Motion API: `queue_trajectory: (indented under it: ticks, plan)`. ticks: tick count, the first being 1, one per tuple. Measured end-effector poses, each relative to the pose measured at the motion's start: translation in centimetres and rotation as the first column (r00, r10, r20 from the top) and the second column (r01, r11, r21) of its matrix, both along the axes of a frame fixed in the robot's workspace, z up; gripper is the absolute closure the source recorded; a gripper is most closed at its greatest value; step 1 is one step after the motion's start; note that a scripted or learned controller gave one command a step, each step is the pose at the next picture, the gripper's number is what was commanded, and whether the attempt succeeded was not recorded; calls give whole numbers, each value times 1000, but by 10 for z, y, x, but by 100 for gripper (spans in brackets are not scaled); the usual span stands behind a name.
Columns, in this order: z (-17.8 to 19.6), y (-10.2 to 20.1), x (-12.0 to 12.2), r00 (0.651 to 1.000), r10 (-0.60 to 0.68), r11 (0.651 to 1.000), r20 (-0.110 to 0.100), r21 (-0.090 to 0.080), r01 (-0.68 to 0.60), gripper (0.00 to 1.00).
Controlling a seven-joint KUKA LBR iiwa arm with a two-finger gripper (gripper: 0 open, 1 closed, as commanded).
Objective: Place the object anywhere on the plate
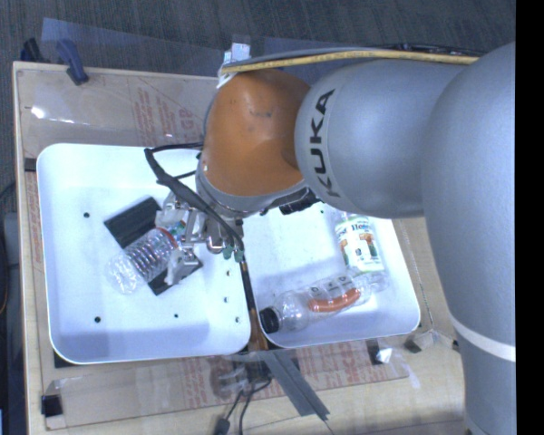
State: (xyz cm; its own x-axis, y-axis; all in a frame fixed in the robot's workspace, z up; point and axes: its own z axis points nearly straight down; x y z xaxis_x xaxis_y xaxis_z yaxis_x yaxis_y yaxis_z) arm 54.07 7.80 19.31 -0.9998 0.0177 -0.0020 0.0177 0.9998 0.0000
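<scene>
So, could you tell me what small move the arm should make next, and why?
Probably a short descent onto the clear plastic bottle in the left bin. The gripper hangs right beside it, over the black object, and nothing shows it holding anything yet.

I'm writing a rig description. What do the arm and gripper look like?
The arm is thick, rounded and grey, with black KUKA lettering and a glossy orange band above the wrist. A thin black cable loops beside the small metallic gripper.
</scene>
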Motion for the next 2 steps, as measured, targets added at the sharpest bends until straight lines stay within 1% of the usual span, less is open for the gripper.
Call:
queue_trajectory:
  ticks: [1, 2]
  plan:
    - [10, 1, 1, 1000, 3, 1000, 2, 0, -3, 100]
    - [-2, -41, 73, 1000, 31, 1000, -1, -1, -31, 100]
